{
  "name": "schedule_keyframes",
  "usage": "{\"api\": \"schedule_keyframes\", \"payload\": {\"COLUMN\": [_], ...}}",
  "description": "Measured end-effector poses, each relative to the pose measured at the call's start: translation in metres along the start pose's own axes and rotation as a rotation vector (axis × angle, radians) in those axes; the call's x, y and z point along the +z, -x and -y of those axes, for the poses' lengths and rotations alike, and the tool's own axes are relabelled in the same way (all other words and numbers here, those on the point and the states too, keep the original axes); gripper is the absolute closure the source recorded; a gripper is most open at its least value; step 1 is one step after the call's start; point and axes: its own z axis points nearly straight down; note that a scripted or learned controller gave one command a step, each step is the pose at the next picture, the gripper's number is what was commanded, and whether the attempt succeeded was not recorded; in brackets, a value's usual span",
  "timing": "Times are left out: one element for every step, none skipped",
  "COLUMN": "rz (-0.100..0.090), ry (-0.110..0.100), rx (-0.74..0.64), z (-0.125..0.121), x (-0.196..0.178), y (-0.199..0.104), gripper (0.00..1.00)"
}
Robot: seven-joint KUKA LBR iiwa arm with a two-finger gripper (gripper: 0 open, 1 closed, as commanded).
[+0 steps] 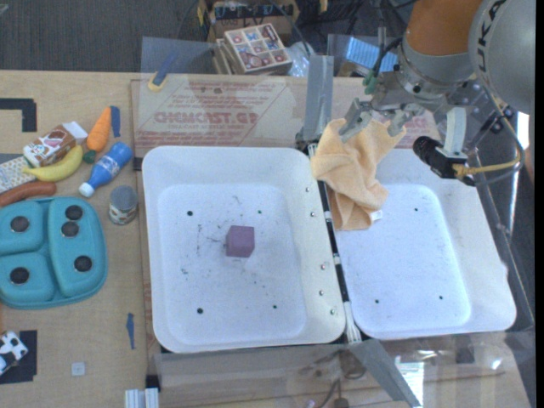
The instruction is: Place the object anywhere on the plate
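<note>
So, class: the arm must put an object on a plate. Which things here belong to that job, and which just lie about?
In the job:
- gripper
- yellow cloth hanging from it
- two white bins

Lying about:
- purple cube
- banana
- carrot
- blue bottle
- teal tray
- small can

- Cloth (355,175): soft tan fabric, matt, creased and folded, hanging limp from the claw (376,122).
- Claw: pale bare metal with a dull sheen.
- Arm (463,24): smooth grey casing, glossy orange band.
- Left bin (170,185) and right bin (476,287): smooth white plastic, slightly shiny; the left floor is scuffed with dark specks.
- Cube (240,241): matt purple, looks like foam or soft plastic.
- Counter (68,92): pale wood, matt.
- Tray (47,253): teal plastic, smooth, moulded.
- Bottle (105,168): glossy blue plastic.
- Banana (53,169) and carrot (101,129): smooth toy plastic.
- Can (123,204): dull grey metal.
- Board (217,117) behind the bins: brownish cardboard, matt, with faded red print.
</note>
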Motion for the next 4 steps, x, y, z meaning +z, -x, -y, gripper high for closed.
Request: {"api": "schedule_keyframes", "payload": {"rz": [0.002, 0.002, 0.004, -0.015], "ry": [0.003, 0.003, 0.006, -0.014], "rx": [-0.002, -0.002, -0.004, -0.157], "z": [-0.002, -0.002, -0.003, 0.001], "x": [-0.009, -0.009, -0.018, 0.026], "y": [0.0, 0.0, 0.001, -0.138], "gripper": [1.0, 0.0, 1.0, 1.0]}}
